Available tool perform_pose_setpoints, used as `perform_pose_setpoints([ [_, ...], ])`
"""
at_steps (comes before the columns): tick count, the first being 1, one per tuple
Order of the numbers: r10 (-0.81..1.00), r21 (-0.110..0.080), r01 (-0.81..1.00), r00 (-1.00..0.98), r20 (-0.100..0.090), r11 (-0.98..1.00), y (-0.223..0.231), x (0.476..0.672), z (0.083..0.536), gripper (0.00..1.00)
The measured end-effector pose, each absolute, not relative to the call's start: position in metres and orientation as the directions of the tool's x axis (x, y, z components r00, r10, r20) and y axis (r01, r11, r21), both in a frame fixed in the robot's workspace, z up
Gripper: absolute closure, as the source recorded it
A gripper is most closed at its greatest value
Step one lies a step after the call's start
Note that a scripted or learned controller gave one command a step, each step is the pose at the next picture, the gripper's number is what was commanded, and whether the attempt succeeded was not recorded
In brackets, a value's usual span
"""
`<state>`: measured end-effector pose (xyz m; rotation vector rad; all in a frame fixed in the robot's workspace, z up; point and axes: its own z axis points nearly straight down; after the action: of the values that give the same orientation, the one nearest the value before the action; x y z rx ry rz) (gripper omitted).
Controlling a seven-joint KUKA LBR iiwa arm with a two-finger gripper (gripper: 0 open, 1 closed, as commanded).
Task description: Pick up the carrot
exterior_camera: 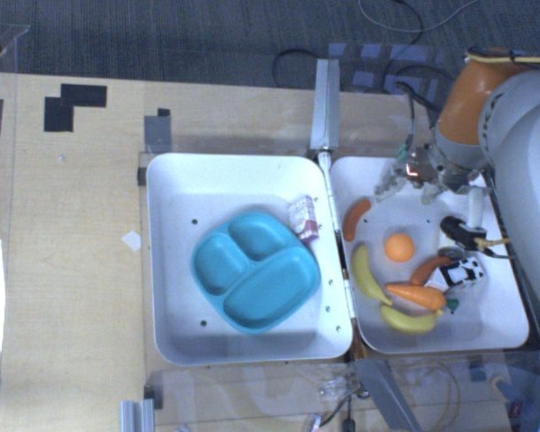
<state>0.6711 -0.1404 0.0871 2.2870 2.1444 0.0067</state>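
The carrot (416,296) lies in the right bin (499,331) near its front, orange, with a green stub at its right end. It rests across a yellow banana (409,319). My gripper (406,185) hangs over the back of the same bin, well behind the carrot and apart from it. Its two pale fingers (384,185) stand apart, open, with nothing between them. The grey arm with its orange band (472,106) reaches in from the upper right.
Around the carrot are an orange ball (399,247), a second banana (367,275), a red sausage (355,219), a reddish piece (427,268) and black-and-white items (463,273). The left bin (171,313) holds a blue divided plate (256,271) and a small packet (303,219).
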Motion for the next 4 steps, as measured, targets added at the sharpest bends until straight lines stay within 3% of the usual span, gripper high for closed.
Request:
perform_pose_setpoints([
  [1,0.977,0.01,0.977,-0.214,-0.004,0.214,-0.135,0.605,0.089,0.0],
  [2,0.976,0.018,0.976,-0.216,-0.004,0.216,-0.133,0.608,0.102,1.0],
  [3,0.976,0.018,0.976,-0.216,-0.004,0.216,-0.133,0.608,0.102,0.0],
  [4,0.933,0.015,0.932,-0.361,-0.008,0.361,-0.121,0.583,0.09,0.0],
])
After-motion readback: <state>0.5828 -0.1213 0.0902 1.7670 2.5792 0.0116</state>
